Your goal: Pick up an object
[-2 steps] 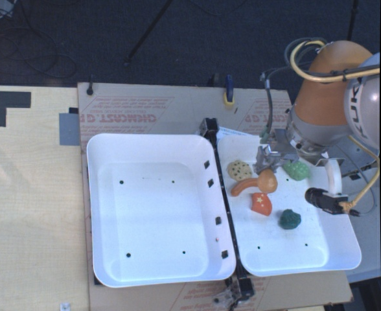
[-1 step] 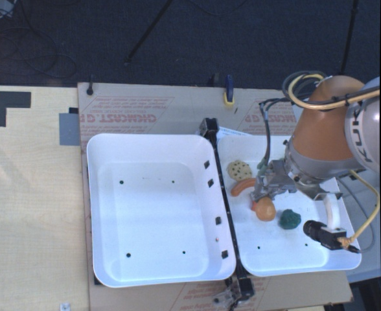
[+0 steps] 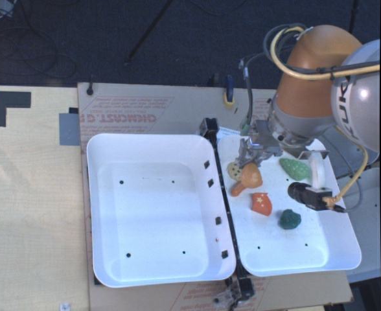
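Right bin (image 3: 346, 259), near to far.
- Dark green lump (image 3: 290, 219): nearer than the orange toy (image 3: 248, 176), to its right.
- Red piece (image 3: 262, 203): just beside the orange toy, nearer side.
- Orange toy: against the bin's left wall.
- Gripper (image 3: 247, 154): right at the orange toy's far end; contact and opening cannot be told.

Grey arm (image 3: 367, 86) w/ broad orange band (image 3: 317, 67), dark lettering (image 3: 344, 112) on shell; metal end effector (image 3: 247, 155).
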You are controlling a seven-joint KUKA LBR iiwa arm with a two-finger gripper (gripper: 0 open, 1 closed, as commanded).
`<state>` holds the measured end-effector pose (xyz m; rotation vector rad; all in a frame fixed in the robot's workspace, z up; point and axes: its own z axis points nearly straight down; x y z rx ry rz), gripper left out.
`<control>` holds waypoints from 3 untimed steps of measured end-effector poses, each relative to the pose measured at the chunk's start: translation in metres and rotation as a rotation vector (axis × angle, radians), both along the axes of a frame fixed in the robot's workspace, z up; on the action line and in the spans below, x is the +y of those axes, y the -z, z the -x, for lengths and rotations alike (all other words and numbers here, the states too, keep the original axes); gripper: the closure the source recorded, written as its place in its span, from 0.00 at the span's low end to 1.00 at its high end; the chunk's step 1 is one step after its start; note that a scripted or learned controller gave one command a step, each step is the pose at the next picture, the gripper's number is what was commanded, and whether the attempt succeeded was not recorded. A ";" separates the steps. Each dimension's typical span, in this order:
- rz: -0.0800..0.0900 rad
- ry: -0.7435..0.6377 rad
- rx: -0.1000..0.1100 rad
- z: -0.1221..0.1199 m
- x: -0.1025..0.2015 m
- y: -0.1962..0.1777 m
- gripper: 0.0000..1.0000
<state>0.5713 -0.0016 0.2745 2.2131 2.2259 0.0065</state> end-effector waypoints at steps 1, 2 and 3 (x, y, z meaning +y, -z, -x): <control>0.000 0.004 0.014 0.063 0.034 0.023 1.00; 0.000 0.001 0.007 0.014 0.097 0.032 1.00; 0.005 0.014 0.008 -0.014 0.006 0.051 1.00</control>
